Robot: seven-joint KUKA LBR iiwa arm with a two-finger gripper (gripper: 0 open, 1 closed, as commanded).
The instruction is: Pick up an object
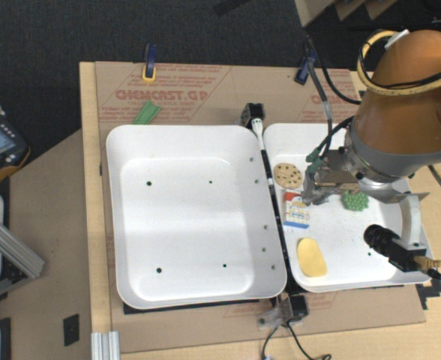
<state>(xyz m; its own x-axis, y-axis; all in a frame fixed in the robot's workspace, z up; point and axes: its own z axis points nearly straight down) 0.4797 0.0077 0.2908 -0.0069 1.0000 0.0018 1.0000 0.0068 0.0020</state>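
From where I stand, the arm [404, 88] reaches in over the right bin [348, 265], and everything loose lies in that bin, not in the left bin [183, 216] beside it on the tabletop [205, 88]. The claw [316, 188] hangs low over the bin's far half, close to the wall between the two bins. I can't tell whether it is open or closed; the wrist hides too much of it. Nothing shows in its grip.

Four things lie around it. The packet [296, 212], red, white and blue, is the nearest: just beside the claw, on its side toward the dividing wall and a little toward the near rim. It lies flat, and its long axis runs from the far rim toward the near one, roughly along that wall. The cookie [286, 175] is close too, toward the wall but on the far side; it is round, so it points no way in particular. A green piece [353, 199] sits on the claw's other side, partly under the wrist. The yellow lump [311, 256] lies well apart toward the near rim, an oval with its length running much as the packet's does.

I'd judge the packet the likely pick: a short shift toward the wall, then down, closing across its narrow width.
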